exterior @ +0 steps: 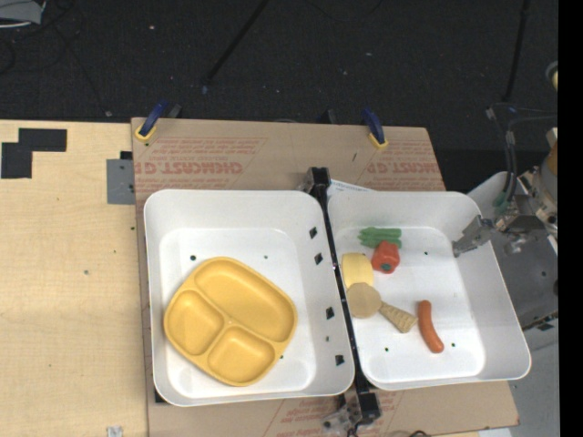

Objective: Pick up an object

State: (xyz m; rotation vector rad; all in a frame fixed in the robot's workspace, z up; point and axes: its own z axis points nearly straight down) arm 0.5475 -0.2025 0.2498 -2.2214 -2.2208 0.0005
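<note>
The left bin (164,217) holds a yellow divided plate (230,320). In the right bin (496,335), from its left wall: a yellow block (357,268), a tan cone-shaped toy (375,306), a red-and-green vegetable (383,248), an orange sausage (430,326). The hand (474,233) hovers at the bin's right rim, possibly open; I cannot tell.

Glossy yellow plastic tray (230,320)

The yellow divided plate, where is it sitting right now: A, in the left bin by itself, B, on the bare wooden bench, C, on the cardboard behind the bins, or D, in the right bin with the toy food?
A: the yellow divided plate lies flat in the left bin, while the toy sausage and the other toy food lie in the right bin.
</note>
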